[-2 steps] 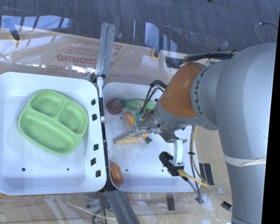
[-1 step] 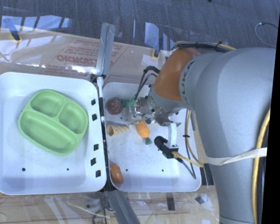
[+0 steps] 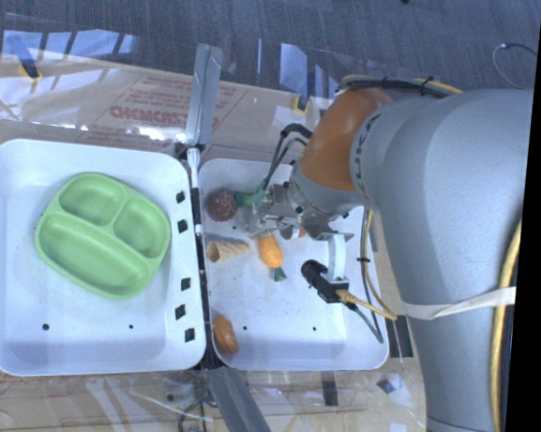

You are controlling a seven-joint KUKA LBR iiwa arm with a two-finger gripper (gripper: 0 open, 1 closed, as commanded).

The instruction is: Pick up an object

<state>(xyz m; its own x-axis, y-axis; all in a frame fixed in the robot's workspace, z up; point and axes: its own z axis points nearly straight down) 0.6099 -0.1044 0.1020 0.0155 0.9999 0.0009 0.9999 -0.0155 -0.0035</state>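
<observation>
The hand [image 3: 273,212] hangs low in the right bin [image 3: 277,352], just above the carrot [image 3: 269,251], likely lining up a grab. Its grip I cannot tell. The green tray [image 3: 104,233] fills the left bin [image 3: 16,329].

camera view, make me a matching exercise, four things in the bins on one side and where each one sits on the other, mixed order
Things:
1. green divided plate
2. carrot
3. brown ball
4. bread roll

Places:
A. right bin, near-left corner
B. left bin, middle
C. right bin, far-left part by the divider
D. right bin, middle, just below the gripper

Pairs: 1-B, 2-D, 3-C, 4-A
</observation>
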